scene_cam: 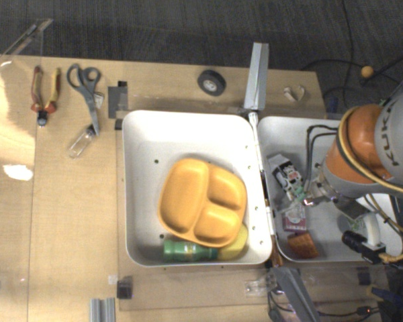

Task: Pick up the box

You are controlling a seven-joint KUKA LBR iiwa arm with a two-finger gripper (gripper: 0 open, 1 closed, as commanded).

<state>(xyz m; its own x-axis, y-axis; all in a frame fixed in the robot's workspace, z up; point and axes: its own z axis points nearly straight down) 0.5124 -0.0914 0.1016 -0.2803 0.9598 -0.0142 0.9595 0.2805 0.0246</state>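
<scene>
Standing beside the bench, I saw the small box (297, 220) lying flat in the right bin (282, 127), just under the gripper (292, 183). Whether the gripper was open or closed, I could not tell. The box looked light, thin cardboard, probably easy to crush; taking it across its narrow sides seemed safest.

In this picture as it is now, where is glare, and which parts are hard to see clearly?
Camera view: strong glare washes out the bench at its left edge; the left bin is evenly lit, with soft shadow under the yellow tray; the gripper in the right bin is small and cluttered, hard to read.
</scene>
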